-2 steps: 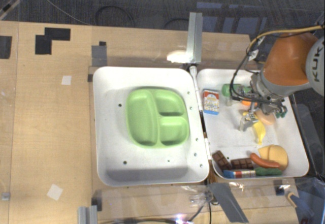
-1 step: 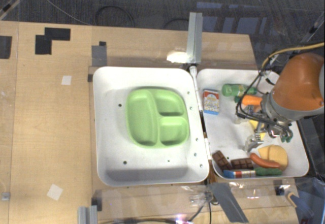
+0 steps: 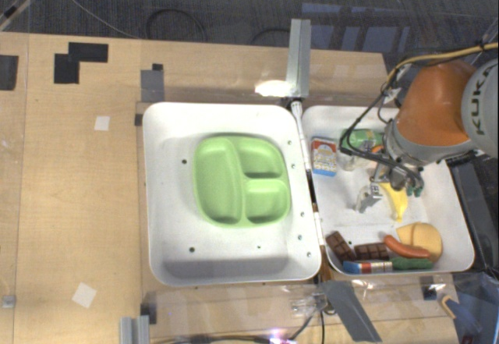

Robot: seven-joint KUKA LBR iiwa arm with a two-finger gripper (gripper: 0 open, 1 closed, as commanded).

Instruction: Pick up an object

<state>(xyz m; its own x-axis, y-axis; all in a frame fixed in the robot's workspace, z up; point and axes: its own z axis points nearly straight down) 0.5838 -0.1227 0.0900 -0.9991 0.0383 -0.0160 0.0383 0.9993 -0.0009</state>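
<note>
I'm hanging over the right bin (image 3: 461,210), my fingers (image 3: 374,196) pointing down into its middle, and from up here I honestly cannot tell how wide they stand, the wrist crowds them too much. Nothing sits between them that I can make out. Just beside me, on the side toward the bin's outer wall, lies the yellow banana (image 3: 396,202), nearly touching my tips, so that looks like my nearest catch. Further back toward my own arm sits a green can (image 3: 363,137), partly under the wrist. On the far side, toward the other bin, stands a small carton (image 3: 324,157) with a red and blue face. Down along the bin's near edge there's a cluster: a brown chocolate bar (image 3: 340,246), a red sausage (image 3: 405,247), a bun (image 3: 424,236), markers (image 3: 374,265) packed tight together. To do this well, I judge, I should shift a touch toward the banana, centre over its body, turn to straddle its narrow width rather than its length, then descend straight and close only once both sides are bracketed. The crowded corner looks risky; things there touch each other. The left bin (image 3: 160,179) holds a green divided tray (image 3: 240,180), well apart from me.
</note>
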